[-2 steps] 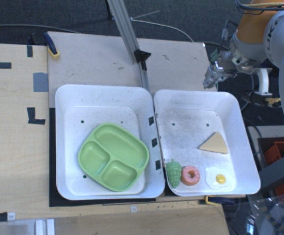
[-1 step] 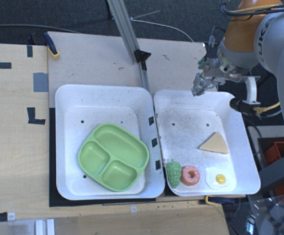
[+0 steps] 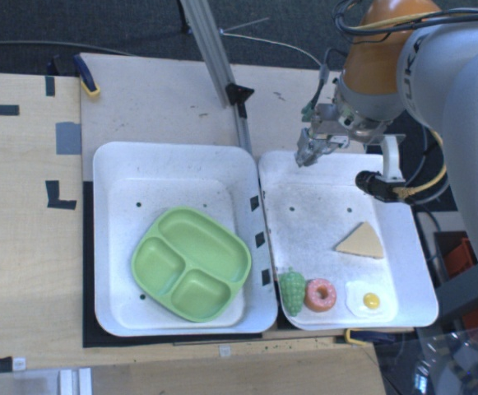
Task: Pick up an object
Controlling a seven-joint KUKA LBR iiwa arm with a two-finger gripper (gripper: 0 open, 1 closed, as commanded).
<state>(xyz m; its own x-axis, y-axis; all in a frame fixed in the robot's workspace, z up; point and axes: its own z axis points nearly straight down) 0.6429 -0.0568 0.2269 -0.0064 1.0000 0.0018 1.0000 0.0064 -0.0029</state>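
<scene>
Tool (image 3: 308, 156) at 12 o'clock over right bin (image 3: 403, 229), grip state can't tell; cheese wedge (image 3: 362, 242) at bin centre-right, donut (image 3: 320, 295), green toy (image 3: 292, 291), egg (image 3: 370, 300) along 6 o'clock edge; green tray (image 3: 191, 263) in left bin (image 3: 111, 220)

Plastic, wood and metal, as we see them

We see a glossy green plastic divided plate (image 3: 191, 263), matt white plastic bins (image 3: 107, 220), a pale wood-grain bench (image 3: 25, 245) and a brushed metal rail (image 3: 207, 35).
</scene>
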